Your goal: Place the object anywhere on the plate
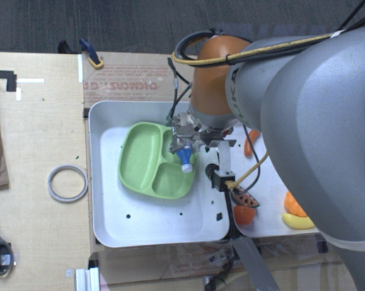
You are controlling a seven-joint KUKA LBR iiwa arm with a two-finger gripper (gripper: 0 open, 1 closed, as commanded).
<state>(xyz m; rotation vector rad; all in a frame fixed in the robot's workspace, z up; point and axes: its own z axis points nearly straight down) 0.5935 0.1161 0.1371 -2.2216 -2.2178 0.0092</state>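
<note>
Camera view from above takes in the big grey arm (316, 120) first, sweeping in from the right and covering much of the right-hand bin (270, 214), its orange band (216, 71) sitting over the near edge of the left bin (152, 223). That left bin is a shallow white tray, and in it lies a green divided plate (146, 159), tilted a little, with one long compartment on the left and two smaller ones on the right. The gripper (184, 145) hangs over the plate's right rim, where the two smaller compartments meet. Right at its tip is a small blue and white object (185, 159), touching the gripper from below and lying over the plate's rim; it looks pinched between the fingers, though the metal hides the contact itself. In the right bin, beside the arm, sit an orange piece (250, 143), a red fruit (245, 216) and a yellow banana (299, 221). Out on the bench to the left lies a grey ring (68, 182).
</note>
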